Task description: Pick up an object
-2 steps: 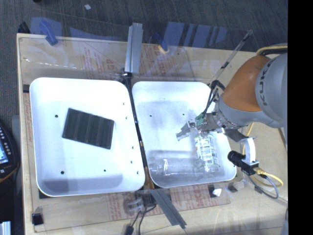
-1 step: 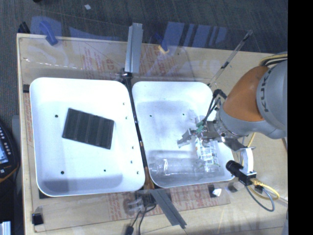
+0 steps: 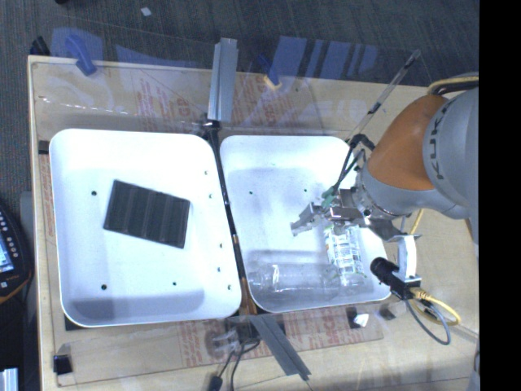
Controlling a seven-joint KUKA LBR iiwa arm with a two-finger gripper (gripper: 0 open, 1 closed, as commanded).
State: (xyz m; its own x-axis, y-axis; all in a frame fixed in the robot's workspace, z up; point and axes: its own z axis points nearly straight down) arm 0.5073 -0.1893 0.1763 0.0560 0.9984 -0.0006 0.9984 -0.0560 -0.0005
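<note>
A clear plastic bottle (image 3: 297,277) is seen lying on its side against the near wall of the right bin (image 3: 269,157). Just beyond it, toward that bin's right side, the pincer (image 3: 340,243) is positioned low; its state cannot be told. A dark ribbed slab (image 3: 147,213) lies flat in the left bin (image 3: 73,149).

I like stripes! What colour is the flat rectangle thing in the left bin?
The flat rectangle is dark grey, almost black, with faint ridged stripes, seen in the camera view.
</note>
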